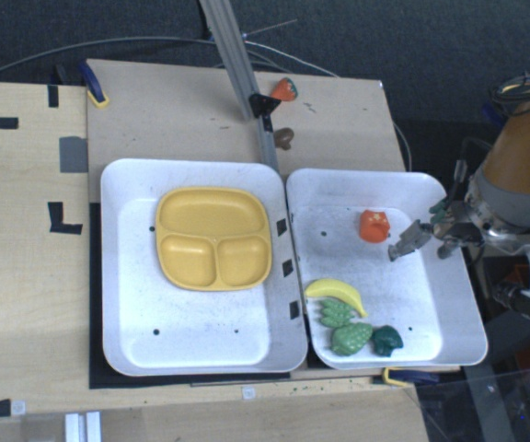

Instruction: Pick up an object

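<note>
The red toy fruit [374, 226] lies untouched in the upper part of the right bin [449, 339], just left of the gripper [423, 239], whose fingers stand apart and hold nothing, so approach, closure and lift are judged still outstanding.

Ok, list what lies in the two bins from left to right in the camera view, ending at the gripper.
Yellow divided plate → banana → red toy fruit → gripper. The green pieces beneath the banana overlap it in order, so they are left out.

Yellow plate [214, 238], yellow banana [337, 293], red-orange fruit [374, 226], white bins [122, 339].
</note>
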You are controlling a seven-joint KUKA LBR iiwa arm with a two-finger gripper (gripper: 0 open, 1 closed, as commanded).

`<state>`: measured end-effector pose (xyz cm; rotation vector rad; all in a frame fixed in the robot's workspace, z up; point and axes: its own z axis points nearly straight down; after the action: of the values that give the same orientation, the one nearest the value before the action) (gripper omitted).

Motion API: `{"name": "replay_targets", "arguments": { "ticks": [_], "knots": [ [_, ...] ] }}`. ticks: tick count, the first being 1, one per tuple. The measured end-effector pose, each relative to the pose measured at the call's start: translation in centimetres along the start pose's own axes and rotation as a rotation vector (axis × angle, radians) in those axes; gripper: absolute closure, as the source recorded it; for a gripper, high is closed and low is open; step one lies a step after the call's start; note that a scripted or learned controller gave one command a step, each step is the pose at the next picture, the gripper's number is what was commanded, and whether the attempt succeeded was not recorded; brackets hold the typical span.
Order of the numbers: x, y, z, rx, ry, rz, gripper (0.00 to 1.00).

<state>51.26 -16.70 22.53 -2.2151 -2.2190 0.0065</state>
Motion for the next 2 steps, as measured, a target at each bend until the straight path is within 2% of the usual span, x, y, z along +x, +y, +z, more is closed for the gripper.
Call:
{"name": "replay_targets", "arguments": {
  "ticks": [1,2],
  "knots": [
    [0.3,0.3,4.5,-0.001,-0.001,0.0,0.0],
    [0.6,-0.3,10.8,0.001,0.001,0.001,0.0]
  ]
}}
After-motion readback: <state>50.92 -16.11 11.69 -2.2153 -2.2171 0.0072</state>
